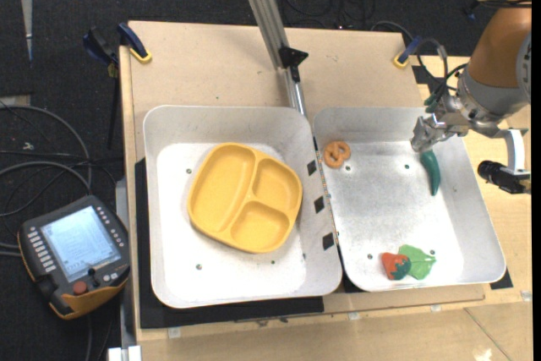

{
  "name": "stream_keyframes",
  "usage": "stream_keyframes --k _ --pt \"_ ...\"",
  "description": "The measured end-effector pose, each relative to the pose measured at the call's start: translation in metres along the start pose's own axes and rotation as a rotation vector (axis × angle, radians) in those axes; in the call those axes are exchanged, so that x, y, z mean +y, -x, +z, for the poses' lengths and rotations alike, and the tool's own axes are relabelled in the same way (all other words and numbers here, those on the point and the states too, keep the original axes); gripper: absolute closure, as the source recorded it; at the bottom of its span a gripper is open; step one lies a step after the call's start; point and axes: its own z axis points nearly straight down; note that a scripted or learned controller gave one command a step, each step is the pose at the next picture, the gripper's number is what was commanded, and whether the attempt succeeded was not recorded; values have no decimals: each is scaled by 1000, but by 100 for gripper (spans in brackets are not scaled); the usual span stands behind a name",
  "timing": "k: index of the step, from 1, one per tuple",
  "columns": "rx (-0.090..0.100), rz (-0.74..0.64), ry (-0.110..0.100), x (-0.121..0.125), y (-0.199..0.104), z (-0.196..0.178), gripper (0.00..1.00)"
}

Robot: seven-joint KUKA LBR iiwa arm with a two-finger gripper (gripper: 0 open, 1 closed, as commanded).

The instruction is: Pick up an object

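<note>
The fingers of the gripper (425, 137) sit too small and dark against the bin to tell whether they are apart, together or clamped on anything. The gripper hangs over the back right part of the right bin (473, 207), and one long teal object (433, 172) lies just below it, its upper end touching or nearly touching the gripper.

There are two white bins side by side. The right one also holds one small orange pretzel-shaped ring (336, 153) near its back left corner, well apart from the gripper, and one red-and-green toy (407, 263) near the front edge. The left bin (169, 182) holds one yellow divided plate (245, 197) with three compartments, lying roughly in the middle.

The surface (211, 68) is a pale wooden board with two yellow-tipped clamps (133, 44) at its back corners. One metal rail (264, 0) slants down from the back to the seam between the bins. One handheld control pendant (74, 253) rests on the dark floor (59, 97) at left, among loose cables.
</note>
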Motion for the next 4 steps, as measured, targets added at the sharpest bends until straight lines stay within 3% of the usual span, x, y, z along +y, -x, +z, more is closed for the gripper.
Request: stream_keyframes --k 2,4 --pt "-1 1 1 0 2 -118 100" --pt "4 -4 -8 -5 -102 -102 100"
